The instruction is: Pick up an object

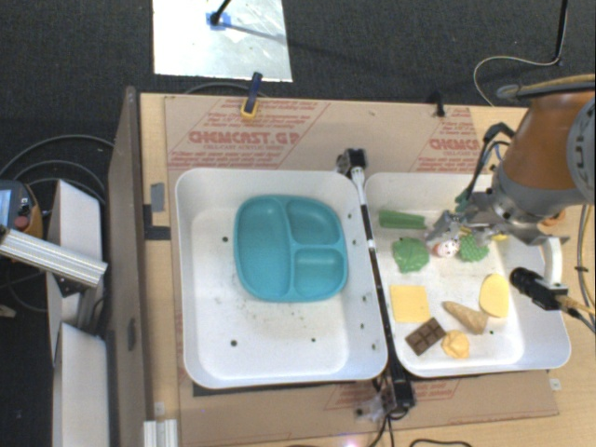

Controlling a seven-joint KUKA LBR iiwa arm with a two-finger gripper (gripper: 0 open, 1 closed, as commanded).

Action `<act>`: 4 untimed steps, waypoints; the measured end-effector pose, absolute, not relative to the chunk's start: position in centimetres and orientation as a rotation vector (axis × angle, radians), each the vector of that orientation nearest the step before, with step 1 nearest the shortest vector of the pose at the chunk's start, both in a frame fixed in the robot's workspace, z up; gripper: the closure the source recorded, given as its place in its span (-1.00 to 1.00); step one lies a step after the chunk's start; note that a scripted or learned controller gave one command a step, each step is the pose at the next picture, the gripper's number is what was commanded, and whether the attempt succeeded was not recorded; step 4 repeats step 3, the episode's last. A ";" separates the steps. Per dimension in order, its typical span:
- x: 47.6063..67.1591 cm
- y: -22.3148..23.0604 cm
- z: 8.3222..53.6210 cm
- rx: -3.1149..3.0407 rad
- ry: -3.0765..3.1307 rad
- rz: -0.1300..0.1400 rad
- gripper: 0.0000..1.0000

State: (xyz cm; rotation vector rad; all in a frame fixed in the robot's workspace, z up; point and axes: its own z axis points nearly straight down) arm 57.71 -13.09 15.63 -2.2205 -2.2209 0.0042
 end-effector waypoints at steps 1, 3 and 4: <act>59.3 -12.3 8.2 -2.219 -2.225 -0.003 -1.00; 60.1 -2.3 20.5 -2.209 -2.243 -0.020 1.00; 60.1 -2.3 20.5 -2.209 -2.243 -0.020 1.00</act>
